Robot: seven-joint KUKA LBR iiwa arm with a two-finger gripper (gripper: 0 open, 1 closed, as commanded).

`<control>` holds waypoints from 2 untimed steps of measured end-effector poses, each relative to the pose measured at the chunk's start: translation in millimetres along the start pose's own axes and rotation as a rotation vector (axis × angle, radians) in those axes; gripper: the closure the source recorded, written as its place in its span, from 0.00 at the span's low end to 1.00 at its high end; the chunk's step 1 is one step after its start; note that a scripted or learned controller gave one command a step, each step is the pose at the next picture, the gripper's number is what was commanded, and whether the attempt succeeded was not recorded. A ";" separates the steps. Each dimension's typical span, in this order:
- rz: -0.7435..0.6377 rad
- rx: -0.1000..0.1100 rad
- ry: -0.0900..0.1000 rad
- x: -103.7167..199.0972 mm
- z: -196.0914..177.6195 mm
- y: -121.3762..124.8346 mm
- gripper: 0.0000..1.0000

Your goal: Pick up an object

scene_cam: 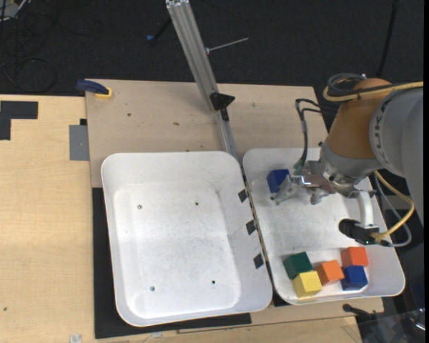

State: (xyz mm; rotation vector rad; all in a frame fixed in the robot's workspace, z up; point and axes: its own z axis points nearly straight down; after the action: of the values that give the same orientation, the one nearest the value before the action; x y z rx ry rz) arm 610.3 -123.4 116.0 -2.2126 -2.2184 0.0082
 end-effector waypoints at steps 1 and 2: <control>0.001 -0.008 -0.002 0.7 25.0 0.8 0.00; 0.007 -0.008 -0.001 -0.4 14.9 0.4 1.00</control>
State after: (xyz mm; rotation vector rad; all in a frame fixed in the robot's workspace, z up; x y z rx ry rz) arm 610.6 -123.8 101.1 -2.2241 -2.2152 0.0007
